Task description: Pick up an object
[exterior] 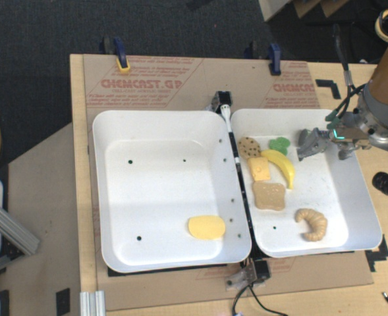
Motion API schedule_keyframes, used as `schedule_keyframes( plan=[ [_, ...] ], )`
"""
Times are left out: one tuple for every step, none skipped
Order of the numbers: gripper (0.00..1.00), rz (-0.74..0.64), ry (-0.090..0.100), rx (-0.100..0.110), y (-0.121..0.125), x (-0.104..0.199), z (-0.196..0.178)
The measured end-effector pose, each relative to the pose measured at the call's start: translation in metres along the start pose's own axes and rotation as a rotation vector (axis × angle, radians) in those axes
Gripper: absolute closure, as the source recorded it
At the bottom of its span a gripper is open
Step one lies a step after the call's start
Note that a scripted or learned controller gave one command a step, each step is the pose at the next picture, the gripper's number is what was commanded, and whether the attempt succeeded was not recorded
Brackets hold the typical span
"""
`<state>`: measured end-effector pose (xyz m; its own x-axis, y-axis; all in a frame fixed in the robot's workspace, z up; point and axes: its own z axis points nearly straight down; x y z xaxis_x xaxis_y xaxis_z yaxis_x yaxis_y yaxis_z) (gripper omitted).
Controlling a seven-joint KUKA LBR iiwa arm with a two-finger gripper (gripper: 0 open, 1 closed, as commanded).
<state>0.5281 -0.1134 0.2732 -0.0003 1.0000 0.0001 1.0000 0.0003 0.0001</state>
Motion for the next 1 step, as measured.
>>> schedule_keyframes(
  plan=[
    [0.00, 0.003, 0.002, 0.016, 0.0109, -0.0343, 0.1574]
  ],
)
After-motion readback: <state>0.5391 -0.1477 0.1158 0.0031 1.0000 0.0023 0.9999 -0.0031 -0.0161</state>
